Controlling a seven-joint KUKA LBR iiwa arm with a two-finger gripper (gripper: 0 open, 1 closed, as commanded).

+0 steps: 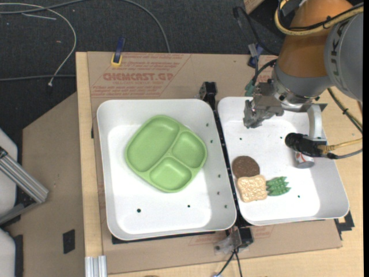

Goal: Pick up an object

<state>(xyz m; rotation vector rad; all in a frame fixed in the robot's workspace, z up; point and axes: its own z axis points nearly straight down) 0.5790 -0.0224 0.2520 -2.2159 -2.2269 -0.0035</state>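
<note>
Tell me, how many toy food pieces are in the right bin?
3, clustered near its left edge: a brown patty, a cracker just below it, and green beans beside the cracker.

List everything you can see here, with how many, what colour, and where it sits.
Bins: two, white, side by side on the bench.
Tray: one, green, three compartments, left bin.
Patty: one, brown, round, right bin near its left wall.
Cracker: one, tan, just below the patty.
Beans: one bunch, green, right of the cracker.
Board: one, brown cardboard, under the bins.
Cables: grey, floor at top left.
Arm: one, grey and orange, top right.
Gripper: one, above the right bin's upper part.
</note>
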